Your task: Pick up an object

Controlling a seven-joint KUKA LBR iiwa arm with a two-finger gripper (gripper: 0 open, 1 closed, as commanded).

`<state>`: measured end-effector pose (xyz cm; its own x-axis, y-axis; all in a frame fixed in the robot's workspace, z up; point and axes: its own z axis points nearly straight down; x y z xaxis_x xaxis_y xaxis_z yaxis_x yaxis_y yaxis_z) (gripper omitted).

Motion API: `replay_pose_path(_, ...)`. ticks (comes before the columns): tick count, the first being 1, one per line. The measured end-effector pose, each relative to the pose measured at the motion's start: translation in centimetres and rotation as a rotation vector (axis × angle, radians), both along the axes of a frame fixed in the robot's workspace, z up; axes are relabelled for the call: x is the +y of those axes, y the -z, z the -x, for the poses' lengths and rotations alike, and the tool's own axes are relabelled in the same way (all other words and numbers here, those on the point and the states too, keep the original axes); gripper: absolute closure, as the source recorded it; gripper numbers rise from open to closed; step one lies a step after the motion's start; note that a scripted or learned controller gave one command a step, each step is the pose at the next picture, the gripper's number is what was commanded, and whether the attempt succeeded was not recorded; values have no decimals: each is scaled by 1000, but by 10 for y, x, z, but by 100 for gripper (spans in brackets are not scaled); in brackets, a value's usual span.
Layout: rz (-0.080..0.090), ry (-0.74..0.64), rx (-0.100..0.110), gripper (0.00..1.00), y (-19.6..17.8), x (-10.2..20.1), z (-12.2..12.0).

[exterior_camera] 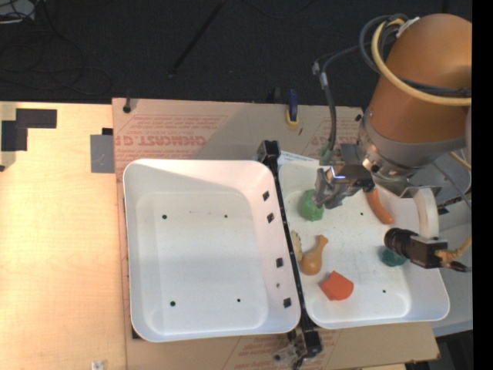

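bench space at the left is taken up by the left bin [200, 245], a shallow white tray set apart from the work. past the black clips on the shared edge, the right bin [362, 311] is reached, and the action is centred there. the green lump [310, 207] is found near that bin's left wall, toward the far side, and it is judged to be the thing chosen for picking. it is seen as a small, rounded, matt green piece, low and squat, though its exact form cannot be made out. nearer the camera a tan gourd-shaped toy [313, 256] is laid, apart from it. the gripper [330, 195] is placed just beside the green lump on its right, low over the bin floor. whether it is wide or narrow cannot be told, and nothing is seen to be held. the step in hand is judged to be the approach, with nothing lifted yet. the next move is judged to call for the lump to be centred, squeezed and raised straight up. further right, a red block [337, 286], an orange stick-like piece [379, 206] and a teal piece [393, 259] are left apart.
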<state>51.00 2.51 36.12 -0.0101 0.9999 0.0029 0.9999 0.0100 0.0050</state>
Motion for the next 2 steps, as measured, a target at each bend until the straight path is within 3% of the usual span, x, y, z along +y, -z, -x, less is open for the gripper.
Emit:
replay_pose_path(1,3,14,16,100,98,-42,33)
replay_pose_path(2,3,17,16,100,172,-112,37)
